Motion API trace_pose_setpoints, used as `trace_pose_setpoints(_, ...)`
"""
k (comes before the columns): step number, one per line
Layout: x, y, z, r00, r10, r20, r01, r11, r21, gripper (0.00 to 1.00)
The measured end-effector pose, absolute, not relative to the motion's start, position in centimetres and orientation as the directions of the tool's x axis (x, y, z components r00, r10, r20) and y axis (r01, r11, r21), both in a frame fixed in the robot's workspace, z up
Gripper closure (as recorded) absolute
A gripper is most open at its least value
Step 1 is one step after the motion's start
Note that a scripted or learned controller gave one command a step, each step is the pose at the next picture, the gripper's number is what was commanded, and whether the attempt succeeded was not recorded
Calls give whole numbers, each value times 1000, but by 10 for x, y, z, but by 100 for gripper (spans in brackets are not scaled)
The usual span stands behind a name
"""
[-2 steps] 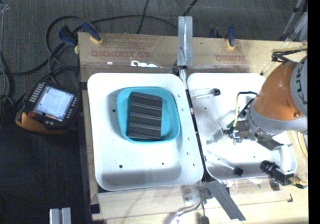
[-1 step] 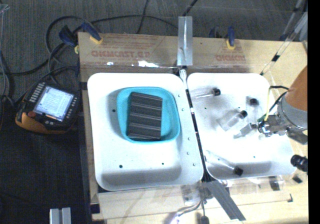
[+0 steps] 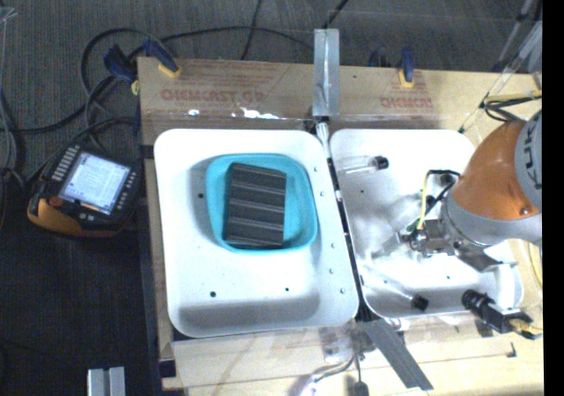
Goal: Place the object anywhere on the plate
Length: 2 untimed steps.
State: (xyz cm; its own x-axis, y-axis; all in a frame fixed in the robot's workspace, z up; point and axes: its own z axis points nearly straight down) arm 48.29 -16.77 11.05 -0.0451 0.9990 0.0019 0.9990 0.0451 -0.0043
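Bench of pale board fills the middle of the camera view, with printed lettering along its far edge and two clamps — a blue-and-orange one at the far left corner, a yellow one further right. On it sit two shallow white bins side by side, touching along their inner walls. The left bin holds a turquoise plate, roughly square with rounded corners, lying flat toward the bin's far half. On the plate rests the object, a dark grey ribbed block with several ridges running across it; it lies wholly within the plate's rim, slightly tilted against the bin's sides, touching nothing but the plate.

The right bin takes the arm, which reaches in from the right, its orange band large in view above grey wrist parts. The gripper sits low over the middle of the right bin, well apart from the plate and the block; thin yellow and dark wires run beside it. Whether its grasp is closed or released I cannot tell — wrist hardware and glare hide that part.

Left of the bench, on dark carpet, lies a handheld pendant with a lit screen and orange casing, black cables looping from it toward the bench.
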Motion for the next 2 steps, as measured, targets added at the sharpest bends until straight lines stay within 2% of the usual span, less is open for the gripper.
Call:
trace_pose_setpoints(1,499,-178,218,-123,992,-2,992,123,0,0)
trace_pose_setpoints(2,483,-98,193,-38,999,0,999,38,-4,0)
